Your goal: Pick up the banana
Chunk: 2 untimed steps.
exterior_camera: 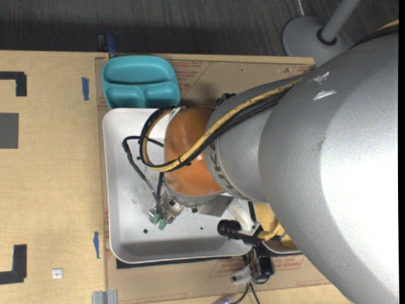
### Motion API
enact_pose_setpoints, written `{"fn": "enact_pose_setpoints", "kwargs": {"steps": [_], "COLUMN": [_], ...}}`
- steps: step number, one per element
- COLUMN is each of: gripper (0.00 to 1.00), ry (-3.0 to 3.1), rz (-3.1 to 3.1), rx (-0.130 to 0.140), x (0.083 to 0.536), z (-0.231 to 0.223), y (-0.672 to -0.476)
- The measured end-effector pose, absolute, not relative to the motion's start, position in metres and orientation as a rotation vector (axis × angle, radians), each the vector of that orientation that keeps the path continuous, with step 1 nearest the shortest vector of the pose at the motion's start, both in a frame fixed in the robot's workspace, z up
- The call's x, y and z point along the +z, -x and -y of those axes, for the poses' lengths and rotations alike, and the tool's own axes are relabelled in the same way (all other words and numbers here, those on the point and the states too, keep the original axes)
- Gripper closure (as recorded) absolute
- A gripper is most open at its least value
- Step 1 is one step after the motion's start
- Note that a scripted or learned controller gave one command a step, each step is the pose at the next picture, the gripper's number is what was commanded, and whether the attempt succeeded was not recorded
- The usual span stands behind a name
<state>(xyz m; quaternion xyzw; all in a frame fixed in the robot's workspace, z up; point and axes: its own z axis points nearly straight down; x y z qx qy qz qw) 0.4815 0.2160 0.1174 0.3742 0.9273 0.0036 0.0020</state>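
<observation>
My claw (159,218) hangs low over the left bin (120,170), toward its near side. I cannot tell whether it is open or closed. Just right of that bin's near right corner, a yellow sliver that may be the banana (272,227) shows under my arm. A teal tray (139,81) sits at the bin's far edge.
</observation>
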Motion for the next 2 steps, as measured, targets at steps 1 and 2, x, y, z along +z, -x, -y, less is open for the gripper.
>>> {"fn": "enact_pose_setpoints", "kwargs": {"steps": [1, 2], "gripper": [1.00, 1.00], "ry": [-1.174, -1.172], "rz": [-2.908, -2.906], "rx": [0.014, 0.017], "x": [0.1272, 0.1371], "z": [-0.2163, -0.2166], "y": [-0.4820, -0.4827]}}
